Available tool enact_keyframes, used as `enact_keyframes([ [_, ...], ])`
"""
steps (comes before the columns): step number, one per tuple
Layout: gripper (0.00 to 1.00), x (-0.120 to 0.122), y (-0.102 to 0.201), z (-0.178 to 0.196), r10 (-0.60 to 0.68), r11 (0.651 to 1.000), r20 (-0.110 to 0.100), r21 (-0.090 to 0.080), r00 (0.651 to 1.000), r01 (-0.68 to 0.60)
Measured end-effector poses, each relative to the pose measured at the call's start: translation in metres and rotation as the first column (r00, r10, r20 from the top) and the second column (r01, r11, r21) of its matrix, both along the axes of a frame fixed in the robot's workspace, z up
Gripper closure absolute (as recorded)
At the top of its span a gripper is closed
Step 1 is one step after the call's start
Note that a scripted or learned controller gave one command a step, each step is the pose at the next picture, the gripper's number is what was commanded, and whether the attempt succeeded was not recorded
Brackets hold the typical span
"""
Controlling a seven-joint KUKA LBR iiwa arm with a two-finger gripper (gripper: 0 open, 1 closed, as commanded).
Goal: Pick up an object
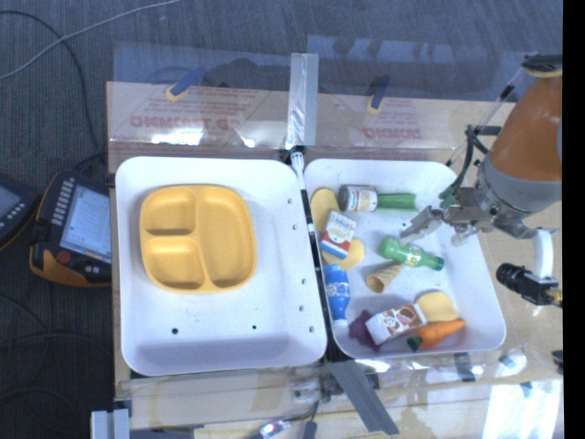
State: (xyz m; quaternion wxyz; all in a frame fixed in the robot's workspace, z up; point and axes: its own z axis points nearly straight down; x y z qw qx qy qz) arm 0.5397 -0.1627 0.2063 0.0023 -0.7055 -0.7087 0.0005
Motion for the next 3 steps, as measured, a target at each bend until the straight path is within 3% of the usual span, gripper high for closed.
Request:
enact_keyframes([
  [1,0.00,0.008,-0.016,-0.099,-0.068,0.998,0.023,-0.007,0.997,0.068],
  [2,1.00,0.009,-0.015,-0.092,-0.067,0.998,0.021,-0.006,0.998,0.067],
  [3,1.00,0.017,0.015,0.029,-0.105,0.994,0.001,-0.005,0.994,0.105],
])
